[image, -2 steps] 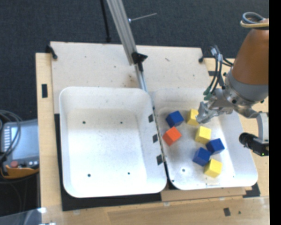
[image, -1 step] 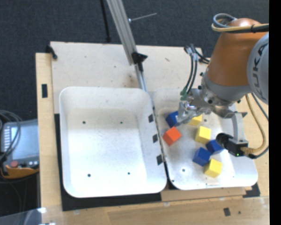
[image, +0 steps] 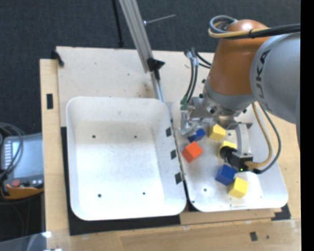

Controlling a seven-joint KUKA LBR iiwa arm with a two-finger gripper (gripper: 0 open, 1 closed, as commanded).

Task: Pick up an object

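My gripper (image: 190, 123) hangs low over the left part of the right bin (image: 261, 200), under the orange wrist band. A small blue block (image: 198, 135) lies just below and to the right of it, partly hidden by the gripper. An orange block (image: 192, 151) sits a little nearer the front, by the bin's left wall. A yellow block (image: 216, 132) lies to the right of the gripper. Further front are a larger blue block (image: 225, 174) and another yellow block (image: 238, 187), touching each other.
The left bin (image: 73, 140) stands beside the right one, their rims meeting in the middle. A slanted metal pole (image: 138, 33) rises behind the bins. Cables and a black-and-yellow fitting (image: 231, 153) hang from the arm over the right bin.
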